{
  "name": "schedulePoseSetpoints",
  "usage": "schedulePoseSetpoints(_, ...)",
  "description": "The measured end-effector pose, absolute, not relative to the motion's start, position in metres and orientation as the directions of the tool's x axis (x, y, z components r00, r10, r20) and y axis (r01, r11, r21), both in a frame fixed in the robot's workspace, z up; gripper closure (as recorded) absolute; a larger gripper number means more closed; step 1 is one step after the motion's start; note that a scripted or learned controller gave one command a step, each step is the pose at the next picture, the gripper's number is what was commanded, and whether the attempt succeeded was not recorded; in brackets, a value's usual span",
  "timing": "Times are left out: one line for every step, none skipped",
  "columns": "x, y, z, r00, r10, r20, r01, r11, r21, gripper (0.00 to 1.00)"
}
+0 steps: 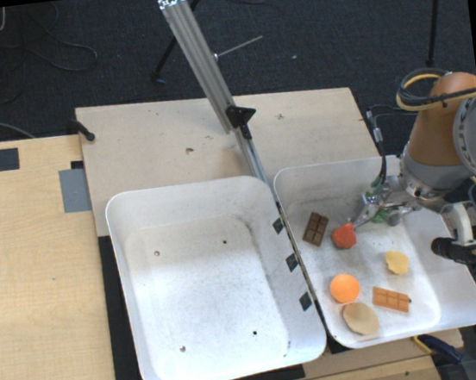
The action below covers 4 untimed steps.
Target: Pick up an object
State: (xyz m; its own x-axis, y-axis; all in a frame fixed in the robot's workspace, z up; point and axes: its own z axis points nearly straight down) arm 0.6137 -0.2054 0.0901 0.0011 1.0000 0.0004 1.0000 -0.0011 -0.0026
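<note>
Hovering low in right bin — gripper just beside red object, apparently lining up a grab, nothing pinched — finger state impossible to tell.

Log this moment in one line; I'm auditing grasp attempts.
gripper: in right bin | nearest: red ball | held: nothing visible

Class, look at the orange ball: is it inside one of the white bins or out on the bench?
Inside. The orange ball rests on the floor of the right bin, within its rim, among the other small items.
</note>
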Motion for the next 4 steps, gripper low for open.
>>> schedulePoseSetpoints(0.614,-0.206,0.101,0.002,1.0,0.0,1.0,-0.002,-0.002,1.0)
schedulePoseSetpoints(0.617,-0.211,0.145,0.004,1.0,-0.001,1.0,-0.004,0.003,1.0)
schedulePoseSetpoints(0.614,-0.22,0.2,0.002,1.0,-0.002,1.0,-0.002,0.003,1.0)
schedulePoseSetpoints(0.622,-0.216,0.26,-0.002,1.0,-0.002,1.0,0.002,0.006,1.0)
